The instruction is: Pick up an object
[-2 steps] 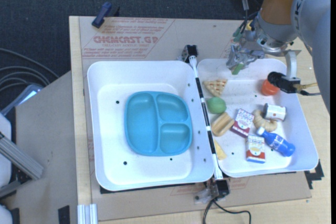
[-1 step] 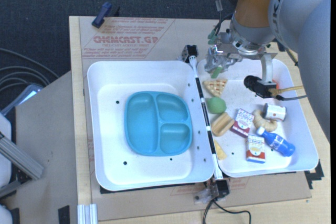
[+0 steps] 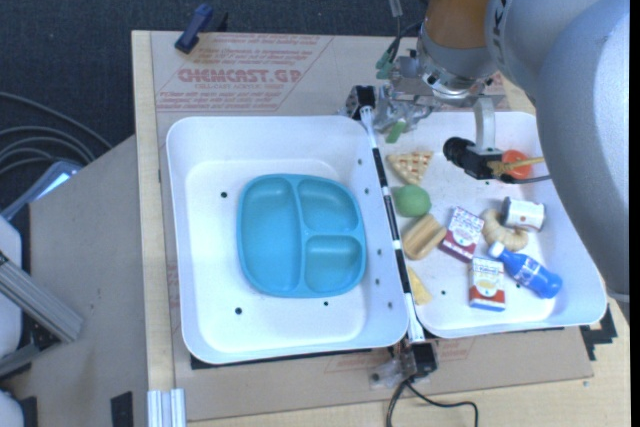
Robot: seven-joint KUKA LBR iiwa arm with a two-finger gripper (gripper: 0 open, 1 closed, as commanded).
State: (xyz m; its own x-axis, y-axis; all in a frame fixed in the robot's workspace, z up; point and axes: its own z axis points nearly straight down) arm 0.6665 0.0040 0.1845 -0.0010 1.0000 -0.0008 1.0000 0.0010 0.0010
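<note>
My gripper point(image 3: 399, 111) hangs over the back left corner of the right bin point(image 3: 570, 300), close to the divider between the bins. A small green bit shows right at its tip; I cannot tell what it is. Just in front of the gripper lies a waffle wedge point(image 3: 410, 163), then a green ball point(image 3: 411, 201) and a tan bread piece point(image 3: 422, 237). Further right lie a red-and-white carton point(image 3: 462, 233), a second small carton point(image 3: 486, 283), a blue bottle point(image 3: 529, 274), a white cup point(image 3: 524, 213) and an orange piece point(image 3: 516, 161).
The left bin point(image 3: 200, 175) holds a blue divided plate point(image 3: 300, 235). A yellow wedge point(image 3: 418, 290) lies by the divider at the right bin's front. A blue clip point(image 3: 193, 28) lies on the board behind the bins. The big grey arm covers the right side.
</note>
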